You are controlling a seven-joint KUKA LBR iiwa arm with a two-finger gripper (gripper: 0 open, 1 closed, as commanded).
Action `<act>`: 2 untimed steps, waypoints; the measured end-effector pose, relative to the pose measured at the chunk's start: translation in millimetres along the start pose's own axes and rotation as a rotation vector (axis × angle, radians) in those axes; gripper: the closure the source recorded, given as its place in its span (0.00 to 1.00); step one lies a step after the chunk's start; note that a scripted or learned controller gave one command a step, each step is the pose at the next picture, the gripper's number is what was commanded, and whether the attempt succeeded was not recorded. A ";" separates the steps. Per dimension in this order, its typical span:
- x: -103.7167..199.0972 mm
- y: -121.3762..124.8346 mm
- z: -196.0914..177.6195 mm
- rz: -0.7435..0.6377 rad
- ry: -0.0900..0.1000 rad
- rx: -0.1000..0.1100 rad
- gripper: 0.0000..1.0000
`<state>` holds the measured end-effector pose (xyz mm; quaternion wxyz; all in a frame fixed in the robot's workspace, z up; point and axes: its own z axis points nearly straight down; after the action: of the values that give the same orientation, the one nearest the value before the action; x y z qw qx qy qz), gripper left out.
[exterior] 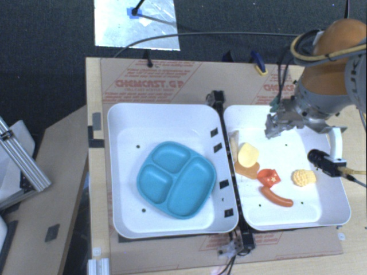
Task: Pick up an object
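Note:
The right bin [321, 213] holds a pale yellow round piece [248, 153] lying on a tan slice, a red pepper-like piece [269, 177], an orange-red sausage [277, 197] and a yellow corn cob [303, 178]. My gripper [276, 126] hangs over the back of the right bin, above and to the right of the pale yellow piece. Nothing shows between its fingers, and its tips are too dark and small to read.
The left bin [132, 122] holds a blue sectioned plate [176, 179]. A black divider with clips [221, 148] runs between the two bins. A silver sheet [135, 16] lies beyond the bench at the back left.

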<state>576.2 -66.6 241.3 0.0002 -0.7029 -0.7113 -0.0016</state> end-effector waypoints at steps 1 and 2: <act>54.2 -2.1 -3.4 0.001 0.000 0.001 1.00; 110.9 14.3 4.7 0.001 -0.001 -0.001 1.00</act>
<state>589.2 44.5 237.0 -0.0002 -0.7033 -0.7109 -0.0016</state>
